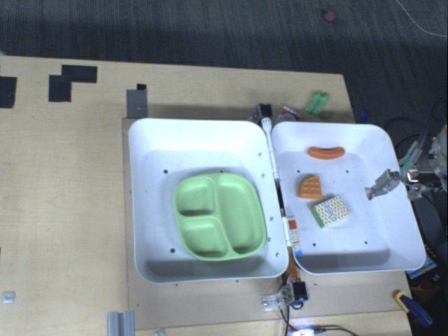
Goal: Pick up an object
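The right bin (392, 257) holds three small objects. An orange-red sausage (326, 152) lies near its far wall. An orange wedge-shaped piece (310, 186) rests in the middle. A green and white patterned block (331, 211) lies just in front of the wedge. My gripper (379, 187) reaches in over the right bin's right side, to the right of the block and apart from all three objects. Nothing shows in its grasp.
The left bin (150, 187) holds a green divided plate (220, 215). A ridge (275, 180) separates the two bins. Green clips (317, 103) and small hardware lie on the bench behind the bins. Cables and a connector (290, 296) sit at the front edge.
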Robot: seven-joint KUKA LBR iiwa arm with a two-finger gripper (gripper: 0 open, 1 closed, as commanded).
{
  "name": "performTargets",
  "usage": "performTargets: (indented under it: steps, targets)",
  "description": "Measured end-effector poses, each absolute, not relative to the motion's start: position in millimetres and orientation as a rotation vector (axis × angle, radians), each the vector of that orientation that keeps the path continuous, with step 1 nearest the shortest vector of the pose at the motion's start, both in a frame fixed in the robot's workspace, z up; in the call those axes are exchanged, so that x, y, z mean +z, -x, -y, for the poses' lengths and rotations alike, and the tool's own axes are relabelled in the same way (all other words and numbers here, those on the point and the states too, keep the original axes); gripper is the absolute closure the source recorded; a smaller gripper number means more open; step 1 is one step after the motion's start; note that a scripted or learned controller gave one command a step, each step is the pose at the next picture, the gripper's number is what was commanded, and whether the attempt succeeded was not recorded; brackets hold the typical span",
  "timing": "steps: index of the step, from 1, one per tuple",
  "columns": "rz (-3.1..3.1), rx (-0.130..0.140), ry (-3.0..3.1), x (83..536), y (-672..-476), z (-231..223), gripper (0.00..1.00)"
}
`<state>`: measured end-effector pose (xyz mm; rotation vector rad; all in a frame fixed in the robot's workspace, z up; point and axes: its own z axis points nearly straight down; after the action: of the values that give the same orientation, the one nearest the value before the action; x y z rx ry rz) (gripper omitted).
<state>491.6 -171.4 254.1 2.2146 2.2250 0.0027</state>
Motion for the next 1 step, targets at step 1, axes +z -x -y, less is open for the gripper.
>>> performTargets:
  steps: [1]
  targets:
    - [-2.213,0.012,-2.212,98.4,-515.5,172.8,0.00]
